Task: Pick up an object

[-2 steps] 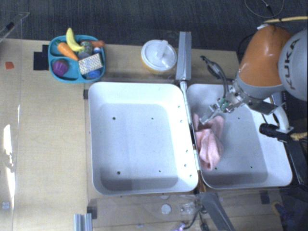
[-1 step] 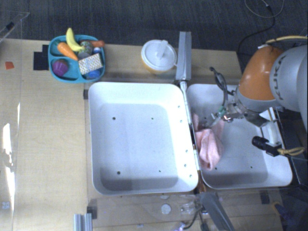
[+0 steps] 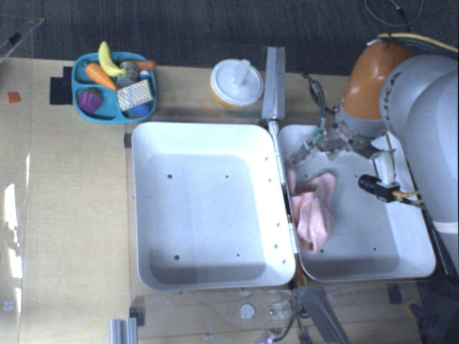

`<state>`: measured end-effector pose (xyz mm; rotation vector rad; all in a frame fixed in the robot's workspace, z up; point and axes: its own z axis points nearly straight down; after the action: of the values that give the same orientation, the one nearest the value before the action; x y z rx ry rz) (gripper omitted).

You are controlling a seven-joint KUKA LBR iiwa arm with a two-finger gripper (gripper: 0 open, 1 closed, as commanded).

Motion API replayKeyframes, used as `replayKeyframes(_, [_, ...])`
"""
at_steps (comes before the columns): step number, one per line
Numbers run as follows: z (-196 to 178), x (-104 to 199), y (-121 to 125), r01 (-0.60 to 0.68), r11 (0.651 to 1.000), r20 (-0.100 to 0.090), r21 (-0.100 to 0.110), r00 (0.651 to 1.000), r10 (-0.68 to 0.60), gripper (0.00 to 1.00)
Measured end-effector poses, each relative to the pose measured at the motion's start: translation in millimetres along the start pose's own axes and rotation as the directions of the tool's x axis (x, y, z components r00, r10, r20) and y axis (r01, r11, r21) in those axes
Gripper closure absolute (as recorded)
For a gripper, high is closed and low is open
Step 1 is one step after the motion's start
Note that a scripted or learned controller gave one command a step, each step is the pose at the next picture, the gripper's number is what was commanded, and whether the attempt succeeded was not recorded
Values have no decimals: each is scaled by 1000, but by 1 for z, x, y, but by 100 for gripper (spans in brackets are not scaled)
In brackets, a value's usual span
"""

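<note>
Two shallow white bins sit side by side on the tabletop [image 3: 64, 213]. In the right bin [image 3: 373, 256] a crumpled pink cloth [image 3: 313, 210] lies against the left wall, running from about the middle of that wall toward the bin's near left corner. The gripper [image 3: 310, 151] hangs over the far left corner of the same bin, just above the cloth's upper end; its metal parts are small and blurred, so whether the fingers are open or closed cannot be told, and nothing can be seen held between them. The grey arm [image 3: 423, 113], with its orange band [image 3: 373, 77], reaches in over the right bin's far right corner. The left bin [image 3: 204, 206] shows only its white floor. Near the tabletop's far edge, a blue tray [image 3: 77, 106] of toy food stands by the far left corner of the left bin, and a white lidded cup [image 3: 237, 83] stands just beyond that bin's far right corner.
</note>
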<state>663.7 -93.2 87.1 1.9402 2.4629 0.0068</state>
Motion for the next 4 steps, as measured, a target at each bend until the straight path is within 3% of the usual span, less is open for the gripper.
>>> replayKeyframes(1, [-101, 12, 12, 204, 979, 3, -5, 979, -204, 0])
replayKeyframes(2, [-29, -10, -25, 141, 990, 0, 1, 990, -141, 0])
replayKeyframes(3, [-43, -10, -21, 145, 989, 4, -9, 989, -145, 100])
replayKeyframes(4, [-43, -10, -22, 145, 989, 4, -9, 989, -145, 0])
